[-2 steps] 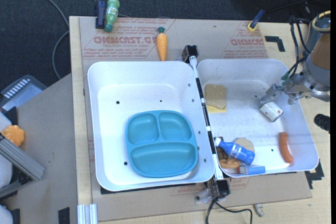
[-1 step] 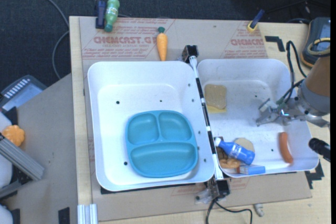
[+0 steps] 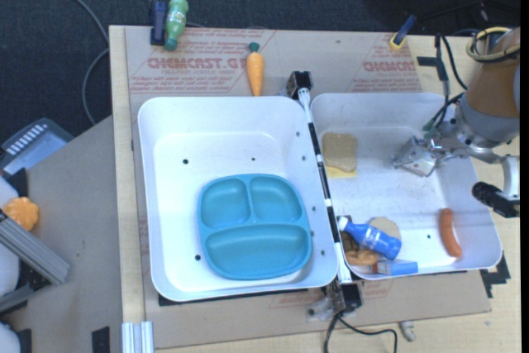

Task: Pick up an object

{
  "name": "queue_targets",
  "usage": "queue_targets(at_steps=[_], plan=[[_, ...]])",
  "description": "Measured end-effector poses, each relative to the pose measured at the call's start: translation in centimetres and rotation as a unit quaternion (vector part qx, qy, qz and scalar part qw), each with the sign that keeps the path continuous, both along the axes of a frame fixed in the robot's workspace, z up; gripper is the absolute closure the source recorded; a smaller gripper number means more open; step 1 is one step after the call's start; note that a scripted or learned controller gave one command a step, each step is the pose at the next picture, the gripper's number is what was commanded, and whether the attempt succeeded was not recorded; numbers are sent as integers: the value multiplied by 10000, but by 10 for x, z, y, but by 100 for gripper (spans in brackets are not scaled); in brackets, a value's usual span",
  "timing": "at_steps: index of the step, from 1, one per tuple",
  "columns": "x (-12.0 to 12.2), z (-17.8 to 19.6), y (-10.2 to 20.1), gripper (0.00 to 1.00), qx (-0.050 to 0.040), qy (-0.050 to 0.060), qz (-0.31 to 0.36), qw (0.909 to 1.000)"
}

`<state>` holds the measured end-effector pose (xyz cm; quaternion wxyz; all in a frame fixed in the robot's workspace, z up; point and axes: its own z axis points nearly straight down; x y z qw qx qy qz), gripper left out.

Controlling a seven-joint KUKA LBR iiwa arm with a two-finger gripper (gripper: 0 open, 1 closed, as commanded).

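My gripper (image 3: 416, 159) hangs low over the upper middle of the right bin (image 3: 388, 107), reaching in from the right on the grey arm (image 3: 489, 107). A tan bread slice (image 3: 340, 153) lies to its left, against the bin's left wall. A blue bottle (image 3: 374, 238) rests on a round brown cookie (image 3: 386, 226) at the bin's front left corner, with a small blue piece (image 3: 400, 267) and an orange bit (image 3: 359, 257) beside it. A reddish sausage (image 3: 450, 232) lies at the front right. I see nothing in the gripper.
The left bin (image 3: 165, 178) holds a blue divided plate (image 3: 254, 225). On the bench behind the bins lie a toy carrot (image 3: 255, 72) and a green bottle (image 3: 175, 21). A black clip (image 3: 299, 83) sits where the bins meet.
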<state>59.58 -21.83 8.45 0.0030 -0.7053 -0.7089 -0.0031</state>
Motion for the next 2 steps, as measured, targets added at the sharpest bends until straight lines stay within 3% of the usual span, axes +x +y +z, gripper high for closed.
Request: queue_targets(at_steps=[1, 2], plan=[[1, 11, 0, 100, -8, -18, 4, 10000], [-4, 30, 85, 100, -33, 8, -19, 10000]])
